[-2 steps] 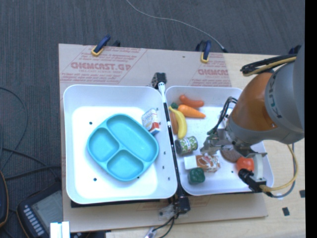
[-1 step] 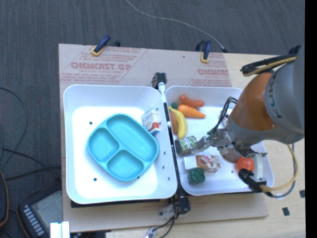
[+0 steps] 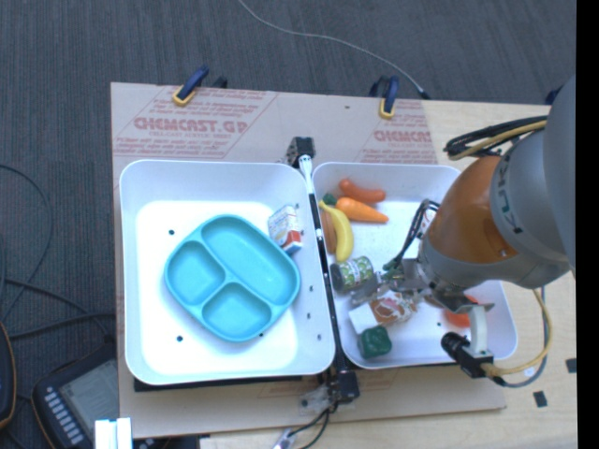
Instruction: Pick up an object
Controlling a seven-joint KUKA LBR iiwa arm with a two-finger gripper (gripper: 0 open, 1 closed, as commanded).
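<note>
The arm (image 3: 496,223) is reaching down into the right bin (image 3: 496,342), and its gripper (image 3: 398,283) is sitting low among the clutter beside the banana (image 3: 339,232). Nothing appears lifted yet, so the pick is judged unfinished: the closing grasp, if any, and the raise are both left to do.

The likeliest targets are lying just past the banana toward the arm: a green jar (image 3: 354,273) touching the banana's lower end, and a wrapped packet (image 3: 388,309) below the jar, right under the gripper. A green block (image 3: 375,341) is resting further down from the banana, near the bin's front wall. Two carrots (image 3: 363,204) are lying above the banana.

Whether the jaws are apart or together cannot be told; the wrist and the orange band are covering them, and the dark metal is blending with the packet. Contact with any object is equally unclear. A red thing beyond the packet is mostly covered by the arm.

Across the divider from the banana, the left bin (image 3: 150,344) is holding a blue tray (image 3: 232,277) and a small carton (image 3: 286,227).
</note>
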